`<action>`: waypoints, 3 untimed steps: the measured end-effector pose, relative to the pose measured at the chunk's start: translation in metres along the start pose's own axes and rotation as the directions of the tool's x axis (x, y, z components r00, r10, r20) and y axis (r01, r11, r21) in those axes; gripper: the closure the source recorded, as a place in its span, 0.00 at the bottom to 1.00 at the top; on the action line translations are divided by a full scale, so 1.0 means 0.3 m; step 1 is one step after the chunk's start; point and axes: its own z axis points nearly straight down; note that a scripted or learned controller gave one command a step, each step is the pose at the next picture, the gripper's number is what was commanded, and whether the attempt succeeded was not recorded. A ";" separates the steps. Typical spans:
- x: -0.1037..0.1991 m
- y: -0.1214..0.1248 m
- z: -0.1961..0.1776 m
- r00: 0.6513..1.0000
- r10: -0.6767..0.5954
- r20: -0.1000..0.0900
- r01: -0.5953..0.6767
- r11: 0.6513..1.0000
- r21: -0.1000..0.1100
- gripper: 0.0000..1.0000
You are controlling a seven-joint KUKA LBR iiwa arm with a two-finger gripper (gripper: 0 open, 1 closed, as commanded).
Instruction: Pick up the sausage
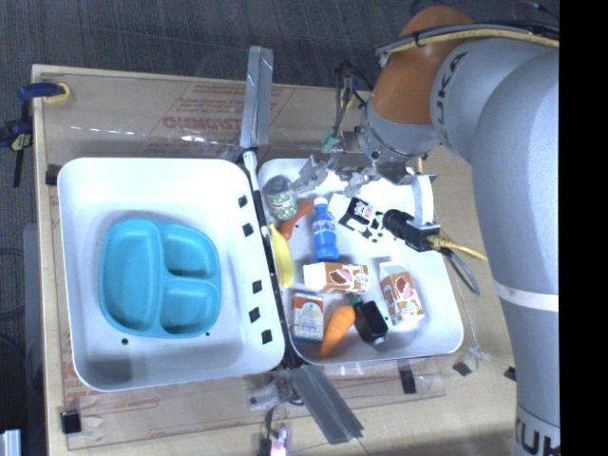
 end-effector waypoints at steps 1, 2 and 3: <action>-0.100 0.127 0.278 0.999 -0.039 0.006 0.039 0.998 -0.038 0.00; -0.044 0.081 0.298 0.999 -0.048 0.010 0.049 0.997 -0.057 0.00; -0.037 -0.061 0.394 0.976 -0.218 0.010 0.218 0.976 -0.012 0.00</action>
